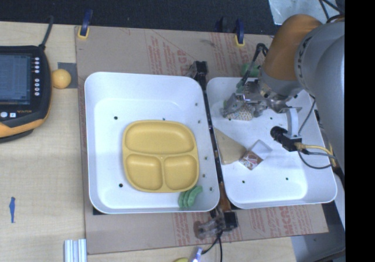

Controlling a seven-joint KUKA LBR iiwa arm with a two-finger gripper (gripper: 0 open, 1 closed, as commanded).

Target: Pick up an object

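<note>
Camera view puts your gripper (241,104) low in the far corner of the right bin (293,193), right over a small speckled object (241,113) by the bin's far-left wall; whether the jaws are spread or pressed together you cannot tell, since the metal tangle there hides them. That object looks like the target, probably chosen because it sits apart from the tan triangular piece (229,148) and the small wrapped packet (252,159) lying nearer the middle. In the left bin (102,196) a yellow divided tray (159,155) lies flat with a green item (189,197) at its near corner, well away from the arm. Expect the bin wall to crowd any grasp.
</note>
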